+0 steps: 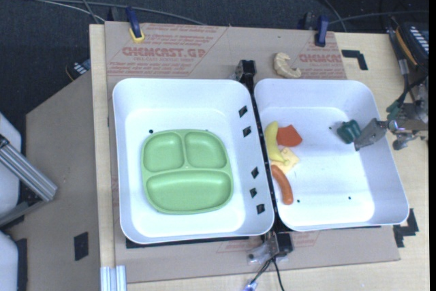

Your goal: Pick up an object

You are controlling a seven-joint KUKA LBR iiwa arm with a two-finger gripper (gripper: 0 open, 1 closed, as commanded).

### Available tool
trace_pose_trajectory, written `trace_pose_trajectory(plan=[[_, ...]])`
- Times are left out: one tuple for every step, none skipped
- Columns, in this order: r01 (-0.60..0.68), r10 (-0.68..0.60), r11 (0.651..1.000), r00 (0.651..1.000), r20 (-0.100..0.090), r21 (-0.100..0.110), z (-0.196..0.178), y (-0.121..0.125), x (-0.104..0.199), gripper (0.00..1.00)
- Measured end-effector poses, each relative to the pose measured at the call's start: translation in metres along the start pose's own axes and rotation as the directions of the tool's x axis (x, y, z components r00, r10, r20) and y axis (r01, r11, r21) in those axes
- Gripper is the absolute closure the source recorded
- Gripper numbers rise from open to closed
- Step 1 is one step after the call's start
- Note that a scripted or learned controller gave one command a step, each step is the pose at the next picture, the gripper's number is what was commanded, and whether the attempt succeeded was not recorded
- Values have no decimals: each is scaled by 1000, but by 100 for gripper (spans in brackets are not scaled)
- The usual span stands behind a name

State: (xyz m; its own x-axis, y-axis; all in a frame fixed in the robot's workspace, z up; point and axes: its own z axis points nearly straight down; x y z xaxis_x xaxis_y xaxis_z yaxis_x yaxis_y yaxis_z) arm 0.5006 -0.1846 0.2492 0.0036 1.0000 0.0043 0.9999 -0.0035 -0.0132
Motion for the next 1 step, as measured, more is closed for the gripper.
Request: trace_pose_trajectory(plan=[[4,-4,1000,1000,3,-12,-6,2,0,0]])
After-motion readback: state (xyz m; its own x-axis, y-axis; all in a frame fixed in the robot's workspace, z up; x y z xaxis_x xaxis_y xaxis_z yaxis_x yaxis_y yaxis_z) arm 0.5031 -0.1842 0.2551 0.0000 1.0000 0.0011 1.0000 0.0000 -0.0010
